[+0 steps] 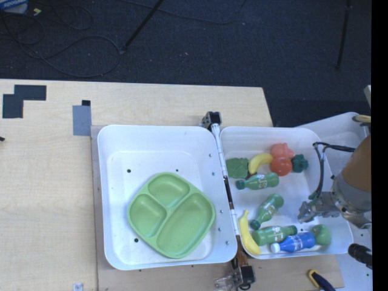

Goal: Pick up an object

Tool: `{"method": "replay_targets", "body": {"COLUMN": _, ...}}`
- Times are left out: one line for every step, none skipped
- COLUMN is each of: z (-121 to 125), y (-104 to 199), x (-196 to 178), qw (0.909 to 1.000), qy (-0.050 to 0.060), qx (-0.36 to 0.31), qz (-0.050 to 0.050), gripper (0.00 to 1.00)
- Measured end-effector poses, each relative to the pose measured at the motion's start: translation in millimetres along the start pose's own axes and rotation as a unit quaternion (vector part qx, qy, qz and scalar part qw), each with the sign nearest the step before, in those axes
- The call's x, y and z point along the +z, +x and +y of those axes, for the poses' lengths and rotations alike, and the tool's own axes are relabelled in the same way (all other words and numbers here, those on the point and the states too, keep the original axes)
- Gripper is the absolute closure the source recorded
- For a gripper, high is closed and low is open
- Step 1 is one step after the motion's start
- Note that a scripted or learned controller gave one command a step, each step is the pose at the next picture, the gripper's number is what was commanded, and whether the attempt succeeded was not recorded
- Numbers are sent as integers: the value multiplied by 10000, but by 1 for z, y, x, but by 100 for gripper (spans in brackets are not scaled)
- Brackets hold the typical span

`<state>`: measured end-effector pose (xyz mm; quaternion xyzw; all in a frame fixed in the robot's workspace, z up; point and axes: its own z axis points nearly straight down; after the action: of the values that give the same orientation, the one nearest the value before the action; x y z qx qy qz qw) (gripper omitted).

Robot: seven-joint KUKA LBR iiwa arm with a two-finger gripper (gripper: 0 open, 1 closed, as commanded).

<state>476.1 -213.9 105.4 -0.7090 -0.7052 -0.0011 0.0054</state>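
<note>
The right bin (242, 139) holds several toys. A green bottle (257, 181) lies near its middle, a second one (267, 209) lies below it, and a third (274, 233) rests near the front beside a blue bottle (297, 243). An orange-red fruit (280, 158) and a yellow banana (259, 161) sit at the back, next to a green leafy piece (237, 167). Another banana (247, 235) lies along the left wall. My gripper (310, 214) hangs over the bin's right side, above the blue bottle and a green round toy (322, 235), open with nothing between its fingers.
The left bin (115, 162) carries a green divided plate (171, 214). A metal hinge strip (221, 174) runs between the bins. Black cables (321, 162) loop from the arm over the right bin's wall. Bare wooden bench (42, 199) lies to the left.
</note>
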Motion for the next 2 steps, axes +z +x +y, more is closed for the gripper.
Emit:
{"method": "replay_targets", "body": {"z": 0, "y": 0, "x": 0, "qw": 10000, "qy": 0, "qx": 4, "qz": -1, "gripper": 0}}
{"method": "replay_targets", "body": {"z": 0, "y": -1, "x": -8, "qw": 10000, "qy": 14, "qx": 5, "qz": 5, "gripper": 100}}
